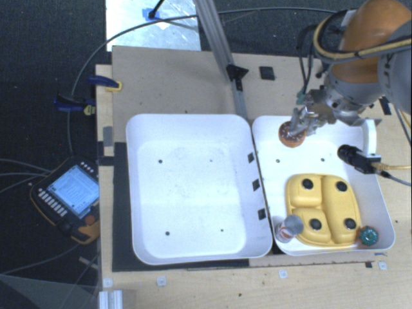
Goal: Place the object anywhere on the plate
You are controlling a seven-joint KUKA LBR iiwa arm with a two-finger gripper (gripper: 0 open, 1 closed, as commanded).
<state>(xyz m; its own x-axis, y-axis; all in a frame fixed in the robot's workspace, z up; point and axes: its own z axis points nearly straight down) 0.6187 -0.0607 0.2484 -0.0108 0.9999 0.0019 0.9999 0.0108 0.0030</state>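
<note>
Over the far part of the right bin (380,201), the gripper (297,129) is grasping a small brown object (291,136), lifting it toward the yellow plate (325,211) nearer.

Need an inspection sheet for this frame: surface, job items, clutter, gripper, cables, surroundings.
Surface: tan bench bearing two shallow white bins, left bin and right bin.
Job's things: yellow sectioned plastic plate in right bin; small round brown object near that bin's far edge.
Clutter: grey cup-like item, teal ball beside plate.
Grippers: two-finger gripper at the brown object; grasp unclear.
Cables: black cable across dark floor.
Surroundings: handheld pendant, blue clamp.
</note>
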